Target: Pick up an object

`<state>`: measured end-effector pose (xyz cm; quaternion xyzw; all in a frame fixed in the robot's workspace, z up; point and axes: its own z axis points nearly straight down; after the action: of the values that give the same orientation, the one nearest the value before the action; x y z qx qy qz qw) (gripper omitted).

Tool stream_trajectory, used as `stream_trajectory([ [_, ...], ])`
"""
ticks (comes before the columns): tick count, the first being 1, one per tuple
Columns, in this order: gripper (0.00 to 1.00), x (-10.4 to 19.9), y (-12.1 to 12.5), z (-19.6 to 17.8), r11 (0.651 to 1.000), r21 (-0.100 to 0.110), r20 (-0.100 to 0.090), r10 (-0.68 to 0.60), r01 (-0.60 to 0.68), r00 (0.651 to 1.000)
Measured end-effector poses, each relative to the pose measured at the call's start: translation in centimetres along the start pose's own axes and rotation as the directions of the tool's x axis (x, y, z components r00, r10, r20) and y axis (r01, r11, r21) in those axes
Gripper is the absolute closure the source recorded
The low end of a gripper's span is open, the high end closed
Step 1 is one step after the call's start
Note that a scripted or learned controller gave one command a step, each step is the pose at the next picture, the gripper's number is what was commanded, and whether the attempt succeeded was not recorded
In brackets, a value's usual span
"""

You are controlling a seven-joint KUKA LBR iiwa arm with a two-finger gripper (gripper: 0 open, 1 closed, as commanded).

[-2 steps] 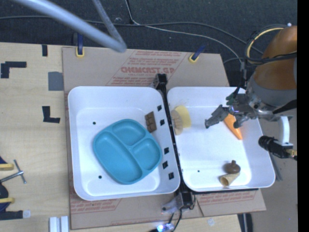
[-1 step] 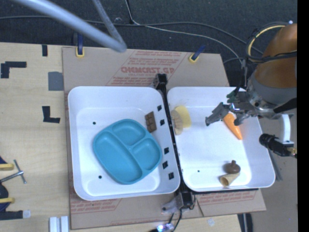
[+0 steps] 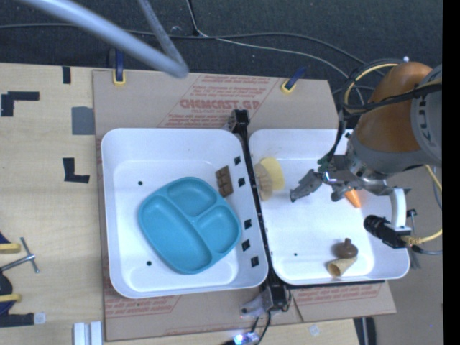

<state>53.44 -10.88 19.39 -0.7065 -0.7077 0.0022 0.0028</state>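
Pale wood and a printed cardboard sheet make up the surface [image 3: 43, 214], and on the cardboard sit two shallow white bins side by side, with dark floor and a loose black cable across the upper part of the frame.

Filling much of the left bin [image 3: 118, 149] is a light blue divided plate [image 3: 188, 223], and a small brown block [image 3: 224, 182] rests near the bin's right wall. Four loose items lie in the right bin [image 3: 302, 139]: a pale yellow ridged piece [image 3: 271, 174] close to the left wall, an orange piece [image 3: 353, 198] partly hidden under the arm, and toward the lower right a brown lump [image 3: 346, 249] with a tan cone-shaped piece [image 3: 337, 267] touching or just beside it.

Reaching in from the right edge, the arm puts the gripper [image 3: 306, 187] above the middle of the right bin, just right of the yellow piece. Its fingers look spread apart, with nothing between them.

The yellow piece is the nearest candidate. It looks light and probably soft or foam-like, so a firm squeeze would likely deform it rather than break it. Its ridged face should grip well. Taking it across the narrow width, away from the bin wall, looks safest, since the wall leaves little room for a finger on that side. The brown lump and the cone look small, hard and apt to roll.
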Motion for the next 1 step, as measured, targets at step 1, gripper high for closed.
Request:
stream_trajectory([
  [1,0.0,-0.11,-0.82,6.22,1.0,0.001,0.0,0.001,-0.001,1.0],
])
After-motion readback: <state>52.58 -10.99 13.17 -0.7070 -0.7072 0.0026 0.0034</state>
